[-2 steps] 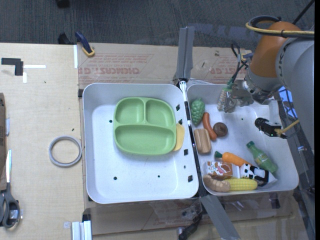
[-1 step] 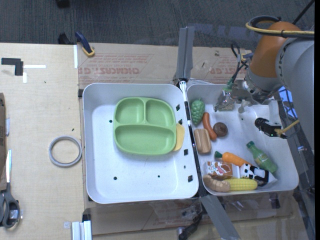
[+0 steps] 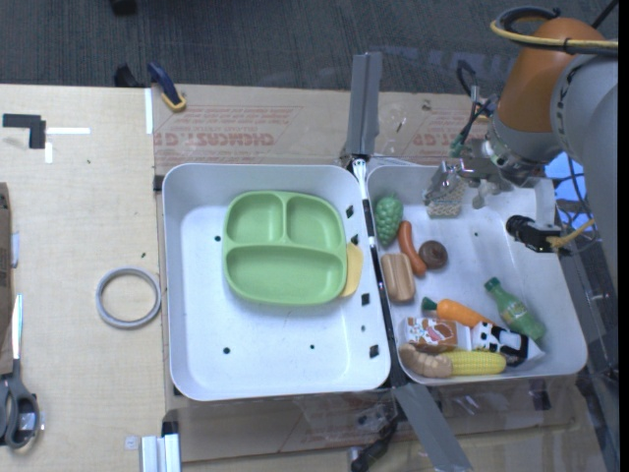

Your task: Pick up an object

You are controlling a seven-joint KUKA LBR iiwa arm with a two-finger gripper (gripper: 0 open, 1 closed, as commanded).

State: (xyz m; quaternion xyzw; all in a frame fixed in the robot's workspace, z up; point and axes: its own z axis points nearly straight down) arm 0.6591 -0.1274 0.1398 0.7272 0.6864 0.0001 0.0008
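The arm reaches in from the right and its claw (image 3: 459, 187) hangs over the far end of the right bin (image 3: 565, 357); whether it is released or clenched, I cannot tell from here. Nothing shows gripped. The toys lie nearer in that bin: a green bumpy vegetable (image 3: 388, 217), a carrot stick (image 3: 410, 248), a brown round piece (image 3: 432, 255), a hot dog (image 3: 398, 276), a green bottle (image 3: 514, 310), an orange carrot (image 3: 459, 313), corn (image 3: 477, 363). In the left bin (image 3: 192, 362) sits a green divided plate (image 3: 285, 247). A tape ring (image 3: 129, 296) rests on the bench (image 3: 69, 224).
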